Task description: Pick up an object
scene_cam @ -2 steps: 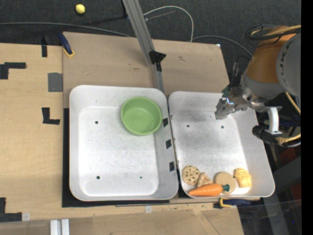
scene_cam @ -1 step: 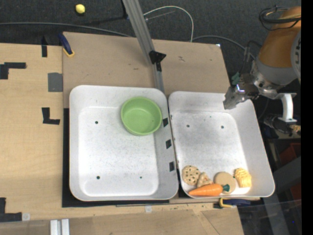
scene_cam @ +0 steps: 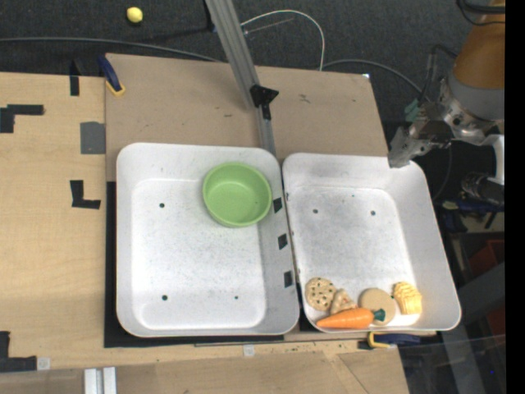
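Several toy foods lie along the near edge of the right bin (scene_cam: 361, 220): a chocolate-chip cookie (scene_cam: 319, 291), an orange carrot (scene_cam: 351, 318), a tan round piece (scene_cam: 378, 300) and a yellow ridged piece (scene_cam: 407, 299). A green bowl (scene_cam: 237, 194) sits at the far right of the left bin (scene_cam: 164, 253). My gripper (scene_cam: 402, 148) hangs over the right bin's far right corner, far from the foods, with nothing visible in it.
A slanted grey metal pole (scene_cam: 238, 48) crosses above the divide between the bins. A small yellow ball (scene_cam: 134, 14) lies on the dark floor at the back left. A white cable (scene_cam: 303, 23) loops behind the bench.
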